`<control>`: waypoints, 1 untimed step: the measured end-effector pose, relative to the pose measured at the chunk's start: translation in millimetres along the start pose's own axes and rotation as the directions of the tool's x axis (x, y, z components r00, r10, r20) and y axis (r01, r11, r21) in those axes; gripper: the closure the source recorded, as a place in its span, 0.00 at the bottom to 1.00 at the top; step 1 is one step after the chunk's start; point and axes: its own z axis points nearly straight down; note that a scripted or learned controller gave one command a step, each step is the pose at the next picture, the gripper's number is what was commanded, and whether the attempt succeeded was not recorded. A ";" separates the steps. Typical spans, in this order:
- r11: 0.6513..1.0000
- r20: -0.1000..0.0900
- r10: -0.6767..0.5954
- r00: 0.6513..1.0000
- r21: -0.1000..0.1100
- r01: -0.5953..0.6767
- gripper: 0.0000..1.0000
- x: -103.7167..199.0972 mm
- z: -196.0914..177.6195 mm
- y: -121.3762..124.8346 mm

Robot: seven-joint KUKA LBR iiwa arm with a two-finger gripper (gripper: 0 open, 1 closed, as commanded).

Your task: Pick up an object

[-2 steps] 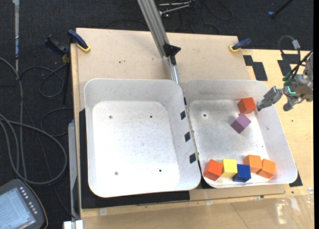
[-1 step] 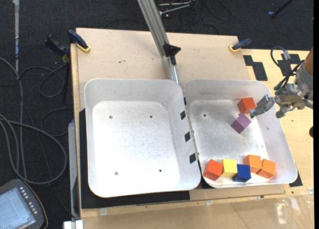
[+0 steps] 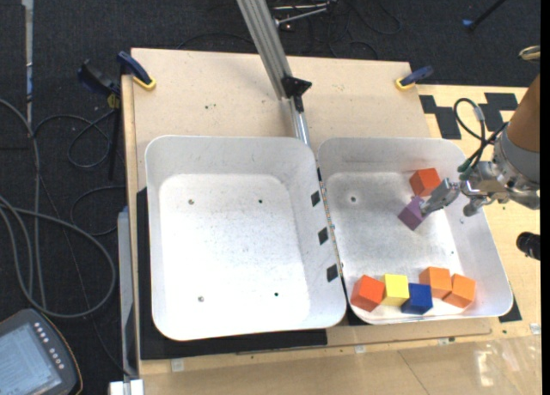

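Note:
The right bin [image 3: 344, 213] holds several small blocks. An orange block [image 3: 424, 181] and a purple block [image 3: 412, 213] lie in its middle right. Along its front wall sit an orange block [image 3: 369, 291], a yellow block [image 3: 396, 287], a blue block [image 3: 418, 298] and two more orange blocks [image 3: 438, 281] [image 3: 462, 289]. My gripper [image 3: 455, 200] hangs over the bin's right side, open, with nothing between its fingers. Its left finger [image 3: 438, 197] is just right of the purple block and below the orange one.
The left bin [image 3: 228, 239] lies beside the right one on the tan bench. A slanted metal pole [image 3: 262, 28] runs down to the bins' shared edge. Clamps sit at the bench's back corners [image 3: 137, 71] [image 3: 414, 77].

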 end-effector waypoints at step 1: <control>1.000 0.000 0.001 1.000 0.001 -0.001 0.00 -7.9 57.5 -5.9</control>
